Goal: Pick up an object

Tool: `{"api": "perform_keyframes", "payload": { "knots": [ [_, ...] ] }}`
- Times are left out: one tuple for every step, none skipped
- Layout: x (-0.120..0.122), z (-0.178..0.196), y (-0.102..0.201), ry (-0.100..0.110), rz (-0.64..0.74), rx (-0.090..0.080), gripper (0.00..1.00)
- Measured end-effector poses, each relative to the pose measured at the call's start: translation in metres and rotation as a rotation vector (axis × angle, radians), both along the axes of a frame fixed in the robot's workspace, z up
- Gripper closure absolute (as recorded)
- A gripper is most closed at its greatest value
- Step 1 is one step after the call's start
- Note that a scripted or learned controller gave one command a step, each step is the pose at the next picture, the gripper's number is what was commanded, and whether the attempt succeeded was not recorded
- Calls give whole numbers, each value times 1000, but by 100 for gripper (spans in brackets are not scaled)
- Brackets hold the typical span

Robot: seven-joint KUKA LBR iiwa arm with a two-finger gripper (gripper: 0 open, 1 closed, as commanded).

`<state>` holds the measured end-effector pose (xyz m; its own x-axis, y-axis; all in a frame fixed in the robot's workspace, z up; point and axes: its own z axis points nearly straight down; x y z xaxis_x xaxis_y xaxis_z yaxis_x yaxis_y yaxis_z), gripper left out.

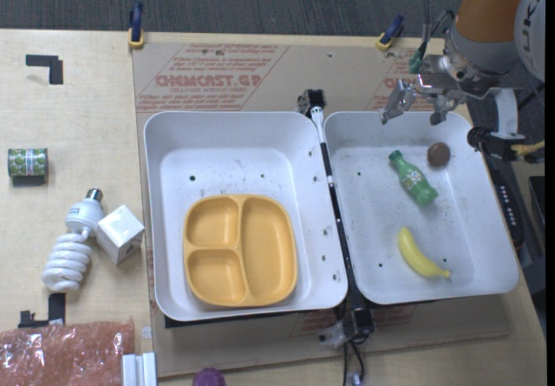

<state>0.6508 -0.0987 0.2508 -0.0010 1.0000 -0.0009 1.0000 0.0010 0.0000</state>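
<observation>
The right bin [486, 276] holds a green bottle [413, 178] lying on its side, a yellow banana [421, 256] near the front, and a small brown ball [439, 153] by the far right wall. My gripper [418, 109] hangs above the bin's far edge with its two fingers spread apart and nothing between them. It stands up and left of the brown ball, beyond the bottle's cap.
The left bin [165, 202] holds a yellow divided plate [240, 249]. Outside the bins at left lie a spiral light bulb [71, 245], a small white box [120, 233] and a green can [28, 163]. A pink mesh bag [65, 356] lies at the bottom left corner.
</observation>
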Motion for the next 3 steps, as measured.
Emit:
{"api": "perform_keyframes", "payload": {
  "knots": [
    [-49, -106, 6, 0, -2, 0, 0],
    [-85, -158, 0, 0, -2, 1, 0],
    [-84, -148, -1, -2, -4, 0, 100]
  ]
}}
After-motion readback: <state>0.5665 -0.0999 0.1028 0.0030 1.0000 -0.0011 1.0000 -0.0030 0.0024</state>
